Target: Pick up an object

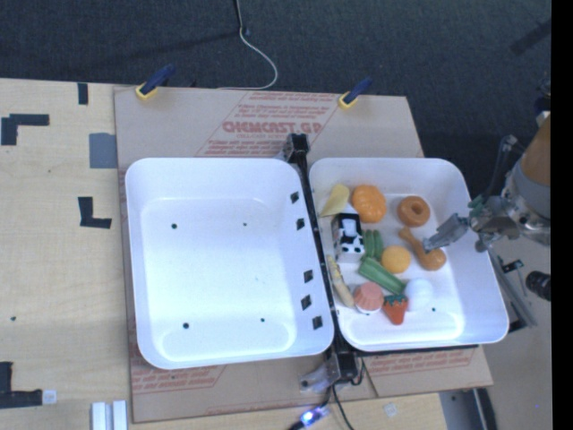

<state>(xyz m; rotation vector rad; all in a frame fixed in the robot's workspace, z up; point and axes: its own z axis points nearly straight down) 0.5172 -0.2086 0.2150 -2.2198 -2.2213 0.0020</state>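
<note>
Two white bins point(215, 173) point(448, 179); the right one holds roughly ten toy foods point(369, 203), some overlapping.

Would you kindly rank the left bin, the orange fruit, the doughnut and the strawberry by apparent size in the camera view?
1. left bin
2. orange fruit
3. doughnut, only slightly smaller than the fruit, so that order is unsure
4. strawberry
</note>
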